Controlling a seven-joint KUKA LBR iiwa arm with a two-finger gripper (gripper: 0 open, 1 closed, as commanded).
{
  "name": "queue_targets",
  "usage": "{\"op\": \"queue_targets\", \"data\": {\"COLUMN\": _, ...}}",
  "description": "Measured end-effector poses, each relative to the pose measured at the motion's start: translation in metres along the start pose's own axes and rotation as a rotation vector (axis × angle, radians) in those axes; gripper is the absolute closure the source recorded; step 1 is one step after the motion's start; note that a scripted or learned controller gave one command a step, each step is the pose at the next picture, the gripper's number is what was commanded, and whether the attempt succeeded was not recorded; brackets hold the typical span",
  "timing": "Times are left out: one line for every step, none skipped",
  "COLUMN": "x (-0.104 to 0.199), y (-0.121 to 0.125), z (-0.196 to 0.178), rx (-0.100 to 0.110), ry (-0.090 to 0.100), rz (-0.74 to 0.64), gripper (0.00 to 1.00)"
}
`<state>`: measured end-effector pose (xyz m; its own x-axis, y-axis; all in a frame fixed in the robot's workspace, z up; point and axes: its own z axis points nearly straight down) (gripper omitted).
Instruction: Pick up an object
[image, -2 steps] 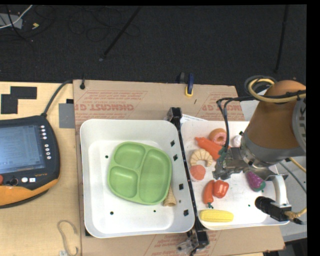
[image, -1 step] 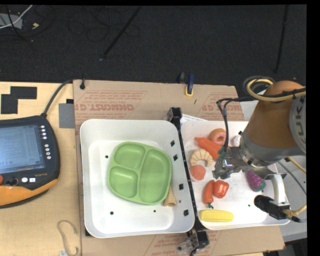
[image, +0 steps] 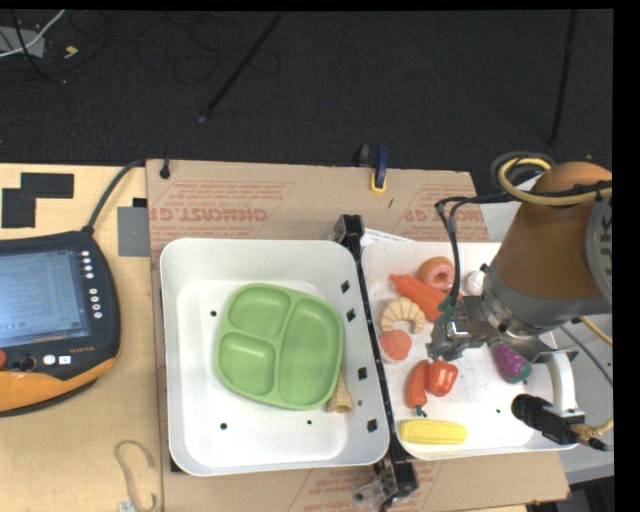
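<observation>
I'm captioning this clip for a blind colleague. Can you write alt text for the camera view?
A grey robot arm reaches in from the right, its gripper low over toy food in the right white bin: a red pepper, a carrot, a croissant and corn. The left white bin holds a green divided plate.

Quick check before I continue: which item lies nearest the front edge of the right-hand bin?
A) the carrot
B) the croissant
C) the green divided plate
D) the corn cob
D: the corn cob lies right along the front wall of the right bin, while the croissant and the carrot sit farther back, and the green divided plate is in the left bin.
</observation>
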<state>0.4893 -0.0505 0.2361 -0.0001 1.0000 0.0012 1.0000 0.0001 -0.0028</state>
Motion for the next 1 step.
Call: {"op": "queue_targets", "data": {"x": -0.002, "y": -0.0048, "z": 0.0005, "rx": 0.001, "ry": 0.0, "rz": -0.001, "gripper": 1.0}}
